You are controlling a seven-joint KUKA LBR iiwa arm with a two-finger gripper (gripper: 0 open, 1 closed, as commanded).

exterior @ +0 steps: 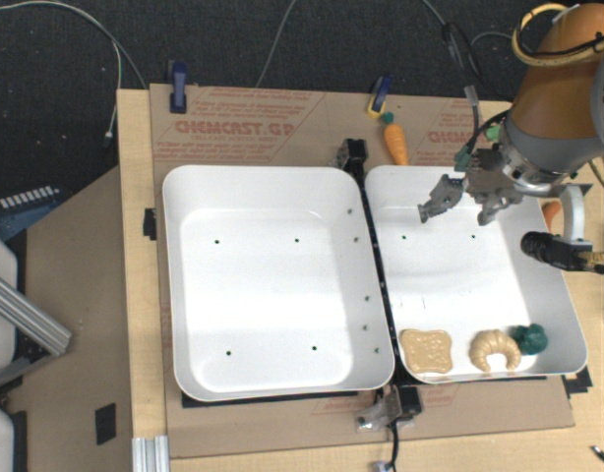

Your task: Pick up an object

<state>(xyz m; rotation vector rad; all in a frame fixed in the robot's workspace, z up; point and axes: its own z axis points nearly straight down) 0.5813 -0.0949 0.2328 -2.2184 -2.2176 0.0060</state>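
**Fingers spread above the right bin**

The gripper (461,203) is seen over the right bin (548,293), its fingers (438,203) spread and nothing held; a cracker (426,351), croissant (496,350) and green object (529,338) are lined along the near wall; "CHEMCAST GP" is printed on the desk (238,126); a carrot (394,143) lies there.

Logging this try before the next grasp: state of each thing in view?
gripper: open, nothing between its fingers, over the far part of the right bin
toast: lying flat in the right bin, near edge
croissant: lying in the right bin, beside the toast
green object: in the right bin, next to the croissant
carrot: lying on the board outside the bins
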